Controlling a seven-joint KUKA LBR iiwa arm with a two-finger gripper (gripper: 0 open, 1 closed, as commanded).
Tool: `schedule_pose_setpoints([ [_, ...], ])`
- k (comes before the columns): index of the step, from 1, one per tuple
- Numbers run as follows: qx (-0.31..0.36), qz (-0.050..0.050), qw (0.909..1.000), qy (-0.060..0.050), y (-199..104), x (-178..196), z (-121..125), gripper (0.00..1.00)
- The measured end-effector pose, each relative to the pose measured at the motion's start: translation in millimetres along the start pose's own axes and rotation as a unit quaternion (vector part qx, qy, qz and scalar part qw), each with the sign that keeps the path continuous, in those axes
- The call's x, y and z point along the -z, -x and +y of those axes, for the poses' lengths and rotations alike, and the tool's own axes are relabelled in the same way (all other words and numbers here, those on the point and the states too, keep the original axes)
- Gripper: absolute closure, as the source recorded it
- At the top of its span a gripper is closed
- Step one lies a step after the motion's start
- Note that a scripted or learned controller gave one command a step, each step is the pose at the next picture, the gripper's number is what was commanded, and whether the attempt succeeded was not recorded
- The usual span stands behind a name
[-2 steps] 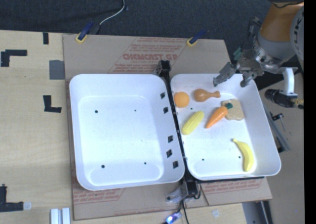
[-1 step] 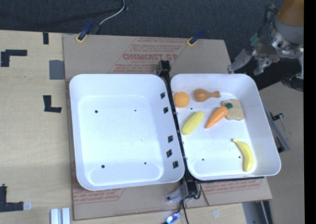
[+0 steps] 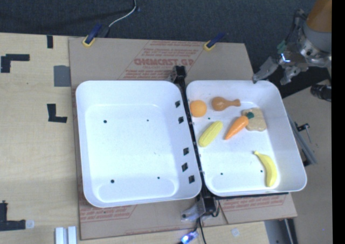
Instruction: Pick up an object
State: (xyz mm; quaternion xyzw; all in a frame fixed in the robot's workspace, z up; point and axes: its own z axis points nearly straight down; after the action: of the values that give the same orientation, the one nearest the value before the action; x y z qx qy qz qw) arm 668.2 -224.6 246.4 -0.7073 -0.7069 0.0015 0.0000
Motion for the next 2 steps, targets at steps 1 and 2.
schedule_pose_setpoints([
  [1, 0.001, 0.000, 1.0000, 0.001, -1, 14, 0, 0.00],
  [2, 0.001, 0.001, 1.0000, 0.001, -1, 32, -2, 0.00],
])
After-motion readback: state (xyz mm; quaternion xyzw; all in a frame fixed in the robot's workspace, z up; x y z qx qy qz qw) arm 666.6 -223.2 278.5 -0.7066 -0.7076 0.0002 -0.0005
